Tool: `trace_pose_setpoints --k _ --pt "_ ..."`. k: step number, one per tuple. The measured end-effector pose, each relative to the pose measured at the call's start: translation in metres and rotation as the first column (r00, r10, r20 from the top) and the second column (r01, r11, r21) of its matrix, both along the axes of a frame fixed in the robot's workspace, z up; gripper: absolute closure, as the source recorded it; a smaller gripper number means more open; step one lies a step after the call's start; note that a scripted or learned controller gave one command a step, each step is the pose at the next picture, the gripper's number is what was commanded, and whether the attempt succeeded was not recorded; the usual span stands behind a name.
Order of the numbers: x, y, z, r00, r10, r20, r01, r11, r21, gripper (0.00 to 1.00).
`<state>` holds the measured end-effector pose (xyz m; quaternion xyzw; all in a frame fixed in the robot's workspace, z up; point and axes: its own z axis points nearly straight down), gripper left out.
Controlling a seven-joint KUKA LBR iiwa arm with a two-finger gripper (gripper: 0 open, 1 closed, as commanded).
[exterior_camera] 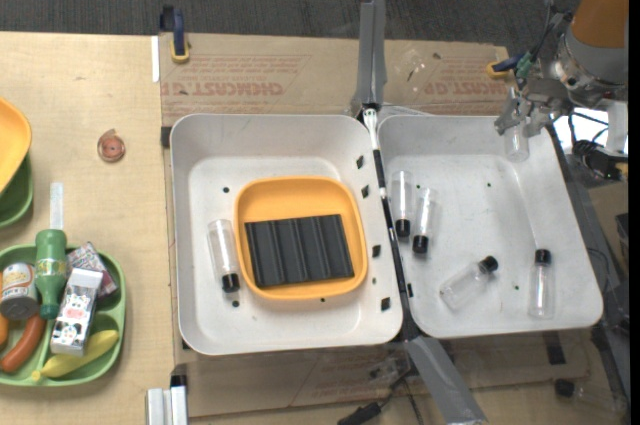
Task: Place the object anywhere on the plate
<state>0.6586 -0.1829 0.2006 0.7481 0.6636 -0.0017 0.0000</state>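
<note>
Over the right bin's far right corner: the gripper (517, 125) hangs at the end of the grey arm, under the orange band.

Claw state: a clear vial (516, 145) seems to stand upright between the tips, just below them. From this slanted view I cannot tell how wide the claw is set, nor be sure it truly grips the vial.

Task's thing, where: if that vial is the object, it is at the right bin (500, 308)'s far edge, above the bin floor, long axis roughly vertical.

Key relation: the orange plate (250, 203) lies in the left bin (195, 323), well apart from the claw, toward the view's left and nearer the viewer. The divider between the bins sits between them.

Plate detail: a dark ribbed insert (300, 248) covers its middle; bare orange rim shows all round.

Other vials: one (222, 253) lies just beside the plate's left edge in the left bin. Two (410, 211) lie near the divider in the right bin, and two more (505, 278) lie near its front.

Judgement: the coming move calls for carrying leftward across the divider, then lowering over the plate.
</note>
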Motion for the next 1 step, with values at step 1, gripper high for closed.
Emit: trace_pose_setpoints --k 1 --pt "0.0003 -0.0162 0.0138 0.990 0.139 0.001 -0.139 0.990 0.000 1.00"
